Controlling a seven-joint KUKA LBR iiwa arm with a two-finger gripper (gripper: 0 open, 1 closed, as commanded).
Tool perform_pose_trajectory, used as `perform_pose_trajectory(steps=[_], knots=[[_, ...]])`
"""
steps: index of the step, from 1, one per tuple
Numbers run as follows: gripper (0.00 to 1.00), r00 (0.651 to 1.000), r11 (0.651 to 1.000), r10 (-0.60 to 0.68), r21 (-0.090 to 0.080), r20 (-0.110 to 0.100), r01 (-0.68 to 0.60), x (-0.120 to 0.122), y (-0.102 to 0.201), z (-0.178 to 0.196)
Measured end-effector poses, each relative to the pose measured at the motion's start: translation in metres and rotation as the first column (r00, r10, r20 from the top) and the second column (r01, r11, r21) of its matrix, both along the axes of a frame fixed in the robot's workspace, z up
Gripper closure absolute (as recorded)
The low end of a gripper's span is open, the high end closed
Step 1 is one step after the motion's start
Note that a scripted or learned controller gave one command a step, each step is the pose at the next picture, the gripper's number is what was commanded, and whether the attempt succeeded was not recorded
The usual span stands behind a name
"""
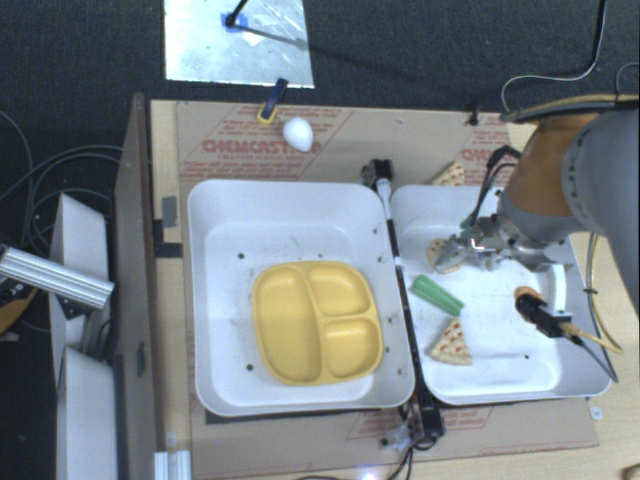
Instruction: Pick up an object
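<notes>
The arm is reaching into the right bin [590, 373] and the gripper [478, 249] is hanging low beside a round tan cookie [443, 255]. It is getting ready to grab. Whether it is gripping is too blurry to tell. Next it needs to close on the cookie and lift. The cookie is looking flat, small and speckled, near the bin's top left.

We see a white egg [298, 133] on the cardboard sheet [330, 140] at twelve o'clock from the left bin [215, 298], and a yellow clip [268, 110] just at its ten o'clock. Further toward twelve lies a shiny foil sheet [238, 23]. At nine o'clock, black cables [50, 173] curl on the dark floor.
</notes>
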State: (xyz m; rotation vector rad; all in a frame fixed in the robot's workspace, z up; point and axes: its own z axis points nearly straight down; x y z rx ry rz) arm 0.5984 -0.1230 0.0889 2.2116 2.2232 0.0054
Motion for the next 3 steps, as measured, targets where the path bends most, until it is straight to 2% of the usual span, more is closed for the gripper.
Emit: perform_pose_trajectory(steps=[1, 2, 3], knots=[[0.00, 1.000, 1.000, -0.003, 0.004, -0.010, 0.003, -0.047, 0.031, -0.005], [0.00, 1.000, 1.000, 0.000, 0.001, 0.000, 0.000, 0.001, 0.036, -0.004], [0.00, 1.000, 1.000, -0.006, 0.000, -0.002, 0.006, 0.017, 0.001, -0.004]])
